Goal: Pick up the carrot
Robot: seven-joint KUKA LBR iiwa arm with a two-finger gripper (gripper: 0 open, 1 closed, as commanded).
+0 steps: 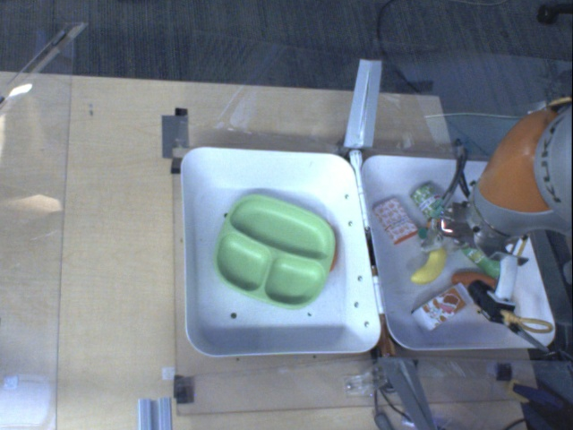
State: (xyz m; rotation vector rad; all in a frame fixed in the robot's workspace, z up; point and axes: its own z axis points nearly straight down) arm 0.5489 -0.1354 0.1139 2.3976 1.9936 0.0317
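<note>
The carrot (pixel 466 279) is a short orange piece lying in the right bin (pixel 403 330), partly hidden by the robot's wrist on its right side. My gripper (pixel 454 228) hangs low over the middle of that bin, above and slightly left of the carrot, near a green can (pixel 428 199). Nothing shows between the fingers.
Around the carrot lie a yellow banana (pixel 430 266), a red-and-white box (pixel 443 308), a pink-and-white packet (pixel 394 219) and a green item (pixel 482 261). The left bin (pixel 201 321) holds a green divided plate (pixel 276 250) with an orange sliver (pixel 334 258) at its right edge.
</note>
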